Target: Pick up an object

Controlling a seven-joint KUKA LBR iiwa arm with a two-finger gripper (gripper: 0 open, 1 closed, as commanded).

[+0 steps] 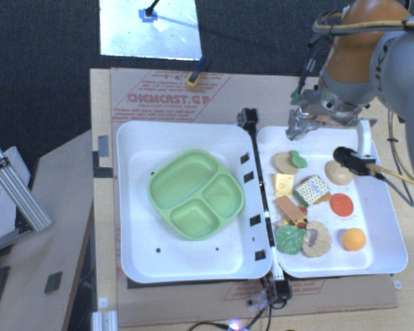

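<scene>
End effector (298,125): seen above the right bin's (386,254) far-left corner; whether spread or pressed together cannot be told; nothing is seen held.
Objects: toy foods clustered in the right bin, nearest a tan cookie (286,162) with green piece (299,160).
Left bin (134,254): green divided plate (196,194).
Risk: tightly packed pieces could be nudged, or the bin wall struck.

Red print on the cardboard sheet (169,98) under the bins, near the bench's far edge, appears to read "CHEMCAST GP"; the smaller lines beneath are illegible.
</scene>
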